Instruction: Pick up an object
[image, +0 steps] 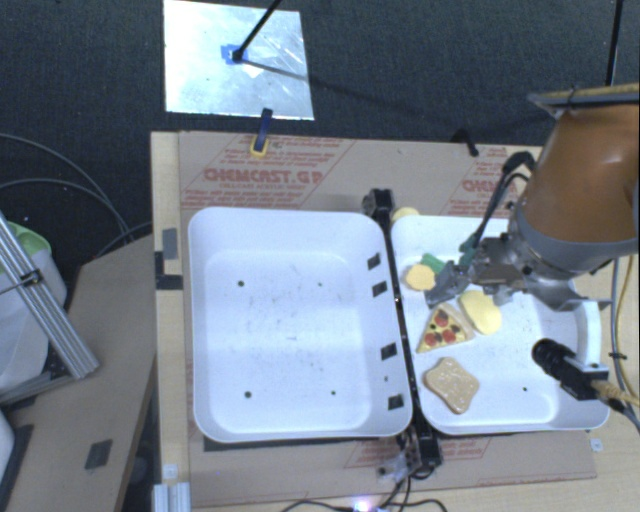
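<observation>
Right bin (500, 415), near to far.

Item: toast (451, 384), flat by the near edge, free to take.

Item: pizza slice (442, 331), flat, just beyond the toast.

Item: yellow piece (484, 313), beside the pizza, partly under me.

Item: my gripper (447, 283), low over the bin's middle, likely placed for a grab among these pieces. I cannot tell whether anything sits in it.

Item: pale piece (419, 277) and green piece (432, 262), just left of my tip, shapes unclear.

Item: pale lump (405, 214) at the far edge, half cut off by the rim.

Left bin (290, 330): bare white floor.
</observation>
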